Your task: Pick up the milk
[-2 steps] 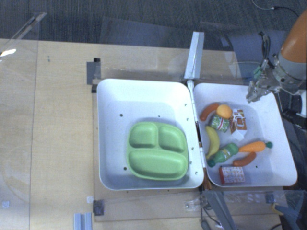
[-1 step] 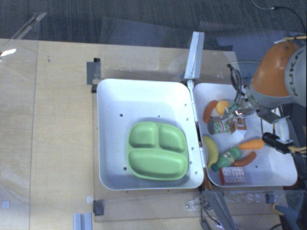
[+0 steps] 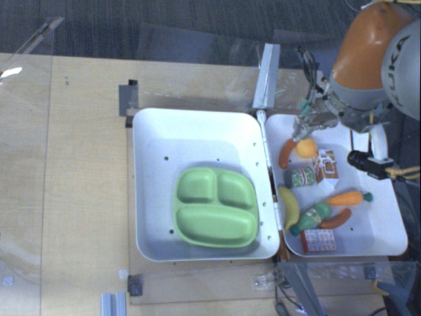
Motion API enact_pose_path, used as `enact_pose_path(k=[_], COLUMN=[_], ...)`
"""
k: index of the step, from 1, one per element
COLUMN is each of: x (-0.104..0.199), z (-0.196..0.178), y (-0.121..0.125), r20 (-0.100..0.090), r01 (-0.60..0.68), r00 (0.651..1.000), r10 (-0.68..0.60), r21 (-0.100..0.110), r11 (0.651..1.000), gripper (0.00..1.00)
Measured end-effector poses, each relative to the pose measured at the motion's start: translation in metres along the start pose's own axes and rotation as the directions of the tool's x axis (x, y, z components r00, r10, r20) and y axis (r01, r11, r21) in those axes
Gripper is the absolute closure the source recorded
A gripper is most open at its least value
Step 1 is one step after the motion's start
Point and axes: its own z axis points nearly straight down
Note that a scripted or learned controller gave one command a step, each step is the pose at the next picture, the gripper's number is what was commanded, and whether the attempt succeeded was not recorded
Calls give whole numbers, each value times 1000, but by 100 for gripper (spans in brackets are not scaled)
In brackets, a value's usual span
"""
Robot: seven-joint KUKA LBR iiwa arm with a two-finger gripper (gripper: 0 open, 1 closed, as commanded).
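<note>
The milk (image 3: 327, 164) is a small white carton with orange-red print. It lies flat in the middle of the right bin (image 3: 388, 232), between an orange (image 3: 306, 149) and a carrot (image 3: 346, 199). My gripper (image 3: 304, 126) hangs over the bin's far left part, just above the orange and up and to the left of the milk. It is apart from the carton, and nothing is visibly held in it.
Also in the right bin are a red sausage (image 3: 287, 154), a green can (image 3: 302, 176), a banana (image 3: 289, 206), a green bottle (image 3: 312, 216) and a red box (image 3: 319, 240). The left bin (image 3: 151, 176) holds a green divided plate (image 3: 216, 207).
</note>
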Motion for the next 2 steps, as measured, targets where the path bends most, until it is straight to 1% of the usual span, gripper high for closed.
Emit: enact_pose_path(k=[1,2], x=[-56,-65], z=[137,-22], y=[-24,-60], r20=[1,2], r01=[-239,-182], r00=[971,983], r10=[239,182], r21=[4,0], r11=[971,983], gripper=[100,100])
